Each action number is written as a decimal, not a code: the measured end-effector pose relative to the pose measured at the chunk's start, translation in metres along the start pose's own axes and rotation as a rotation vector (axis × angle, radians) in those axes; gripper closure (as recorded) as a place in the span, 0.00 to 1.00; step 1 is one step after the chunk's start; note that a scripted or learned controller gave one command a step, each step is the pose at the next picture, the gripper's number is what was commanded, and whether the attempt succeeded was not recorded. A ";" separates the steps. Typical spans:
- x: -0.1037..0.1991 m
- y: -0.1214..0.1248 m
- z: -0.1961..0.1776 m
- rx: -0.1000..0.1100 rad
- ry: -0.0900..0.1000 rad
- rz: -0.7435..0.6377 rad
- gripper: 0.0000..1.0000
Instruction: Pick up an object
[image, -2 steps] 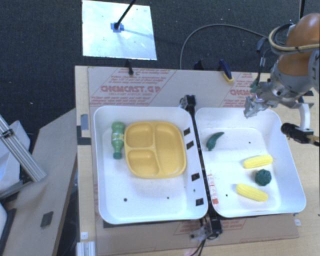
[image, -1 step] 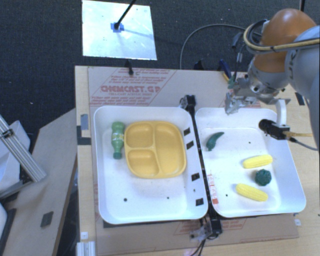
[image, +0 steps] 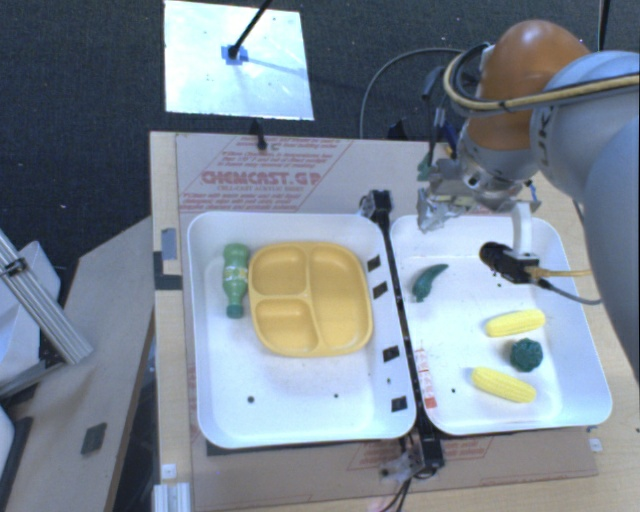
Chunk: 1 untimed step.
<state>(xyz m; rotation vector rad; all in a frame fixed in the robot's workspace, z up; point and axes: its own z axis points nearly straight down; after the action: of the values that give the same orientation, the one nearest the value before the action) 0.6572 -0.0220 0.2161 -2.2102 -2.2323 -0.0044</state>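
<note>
Pepper (image: 430, 281): small, dark green, curved; right bin (image: 560, 405), ten o'clock
My pincer (image: 437, 215): above pepper, twelve o'clock; grip cannot be told

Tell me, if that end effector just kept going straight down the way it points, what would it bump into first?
Probably bare floor at the far-left corner of the right bin. The end effector points downward there; the green pepper lies nearer the camera, likely off that line, though depth is unclear.
</note>
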 end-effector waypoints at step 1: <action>0.057 0.008 0.004 -0.001 0.001 -0.001 1.00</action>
<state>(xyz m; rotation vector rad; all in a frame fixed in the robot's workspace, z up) 0.6644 0.0346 0.2122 -2.2096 -2.2334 -0.0063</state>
